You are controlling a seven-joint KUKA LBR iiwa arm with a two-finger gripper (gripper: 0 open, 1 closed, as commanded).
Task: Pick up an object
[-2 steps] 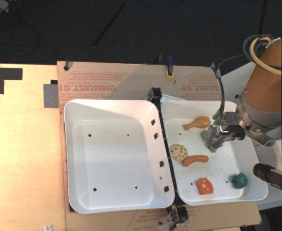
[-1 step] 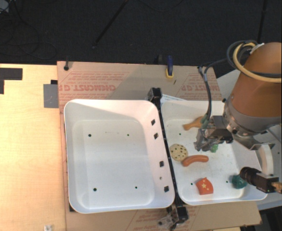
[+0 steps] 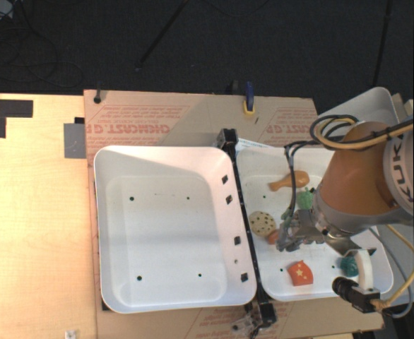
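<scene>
I see the bench from above, a pale wooden top with a sheet of brown cardboard laid over its middle and right. Two shallow white bins sit side by side on the cardboard, joined along a black clip strip. The left bin takes up the centre of the bench; I see only small dark holes in its floor. The right bin lies toward the bench's right edge and holds all the objects.

My arm reaches in over the right bin's right side, its orange band broad and close to the camera, with black cables looping above it. The gripper hangs low near the middle of the right bin, just beside the cookie; I cannot tell how its jaws stand, and I see nothing between them.

In the right bin, an orange chicken leg lies near the far edge. A green piece sits just below it, partly behind the arm. A round speckled cookie rests by the bin's left wall. A red block lies near the front edge. A small teal object sits near the front right corner.
</scene>
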